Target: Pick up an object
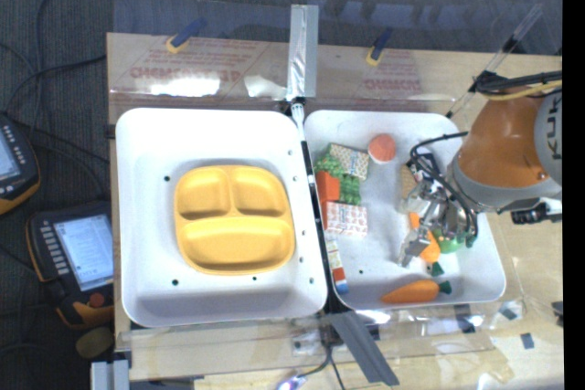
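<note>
Over the right bin [475, 288], near its right wall, my gripper [422, 242] hangs low among the small items. Finger state: cannot tell; metal parts, cables and coloured pieces overlap there, and I cannot make out whether anything sits between the jaws. An orange piece [430, 251] and a green piece [450, 244] lie right against my tip; touching or merely beside it, I cannot tell.

Other contents of the right bin: a toy carrot [411, 292] lies along the front wall, just below my tip and apart from it. A round orange-red disc [383, 147] sits near the back wall. Against the left wall is a cluster: a patterned box [343, 162], a green block [351, 190], an orange-red block [329, 187] and a red-and-white checked box [345, 219], packed close together, well apart from my gripper.

Left bin [146, 288]: a yellow divided tray [235, 216] lies flat in the middle.

My orange band [498, 155] overhangs the right bin's right rim, and black cables [430, 151] loop from it down toward the wrist.
</note>
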`<act>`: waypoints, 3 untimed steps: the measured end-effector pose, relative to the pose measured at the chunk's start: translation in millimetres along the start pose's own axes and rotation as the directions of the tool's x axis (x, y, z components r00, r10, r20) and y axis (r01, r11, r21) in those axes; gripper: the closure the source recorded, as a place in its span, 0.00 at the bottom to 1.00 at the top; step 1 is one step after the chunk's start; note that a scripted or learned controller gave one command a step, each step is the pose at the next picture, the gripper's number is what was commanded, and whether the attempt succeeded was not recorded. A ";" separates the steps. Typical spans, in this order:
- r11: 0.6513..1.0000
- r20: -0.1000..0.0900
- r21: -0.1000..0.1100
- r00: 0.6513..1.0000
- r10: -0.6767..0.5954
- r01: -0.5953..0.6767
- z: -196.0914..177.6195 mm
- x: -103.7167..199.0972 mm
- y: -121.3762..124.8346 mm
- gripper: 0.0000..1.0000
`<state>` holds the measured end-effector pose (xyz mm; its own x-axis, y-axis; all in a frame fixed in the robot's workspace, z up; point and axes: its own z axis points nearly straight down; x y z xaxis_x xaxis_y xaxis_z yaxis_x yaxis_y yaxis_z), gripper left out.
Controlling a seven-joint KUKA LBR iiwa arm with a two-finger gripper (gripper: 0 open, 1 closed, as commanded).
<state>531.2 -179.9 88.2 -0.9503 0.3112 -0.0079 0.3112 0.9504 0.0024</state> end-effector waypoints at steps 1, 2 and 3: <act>1.000 0.005 0.001 1.000 -0.002 0.002 -8.3 -2.8 1.2 1.00; 0.985 0.017 0.007 0.984 -0.175 0.175 -3.6 57.1 49.0 1.00; 0.966 0.000 -0.004 0.966 0.258 -0.258 -1.4 19.5 2.8 1.00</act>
